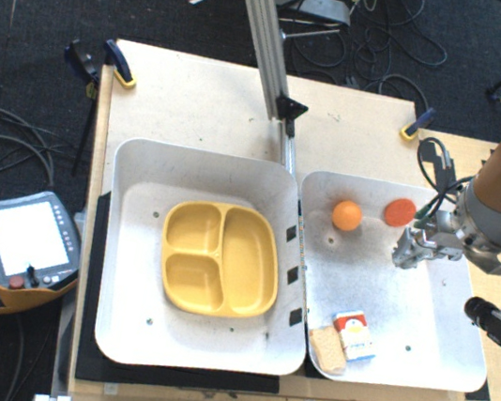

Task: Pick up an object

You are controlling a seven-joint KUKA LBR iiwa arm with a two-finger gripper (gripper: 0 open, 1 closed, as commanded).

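The gripper [410, 253] is seen low in the right bin [450, 371], nothing visibly held and its opening not discernible, with the red disc [401, 211] just beyond it and the orange ball [347, 216] farther left.

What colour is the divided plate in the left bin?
Yellow. The divided plate shows best in the camera view from above.

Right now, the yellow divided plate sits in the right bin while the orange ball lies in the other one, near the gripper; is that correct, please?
Not quite: the camera view shows the yellow divided plate in the left bin, not the right. The orange ball does lie in the other bin, near the gripper.
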